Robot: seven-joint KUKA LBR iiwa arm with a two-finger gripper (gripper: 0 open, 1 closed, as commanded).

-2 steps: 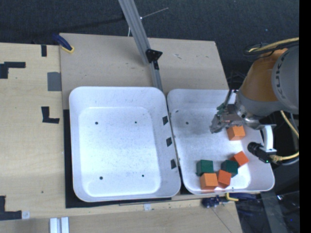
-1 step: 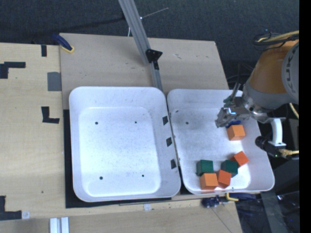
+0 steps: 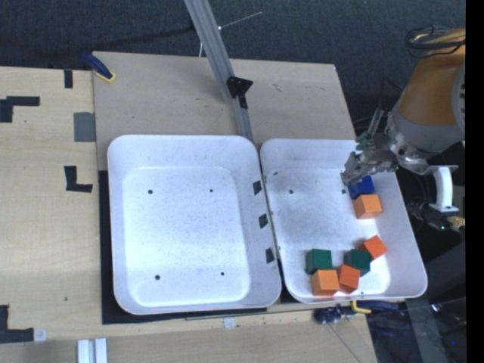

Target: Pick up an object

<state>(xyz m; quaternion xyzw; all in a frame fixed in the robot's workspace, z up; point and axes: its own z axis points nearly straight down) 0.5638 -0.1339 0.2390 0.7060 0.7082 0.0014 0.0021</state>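
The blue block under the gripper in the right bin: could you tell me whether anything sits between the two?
Nothing visible does. The gripper hangs directly over the blue block, covering its upper-left part. An orange block touches the blue one on its near side, beside it rather than between; it could crowd a finger there.

a pale wooden bench (image 3: 189, 89) sits on dark grey carpet (image 3: 302, 13). black tape marks (image 3: 72, 178) dot its left side, and a slanted metal rail (image 3: 215, 44) crosses the top.

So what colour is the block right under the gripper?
Blue. The block sits just below the gripper in the right bin, seen in the camera view.
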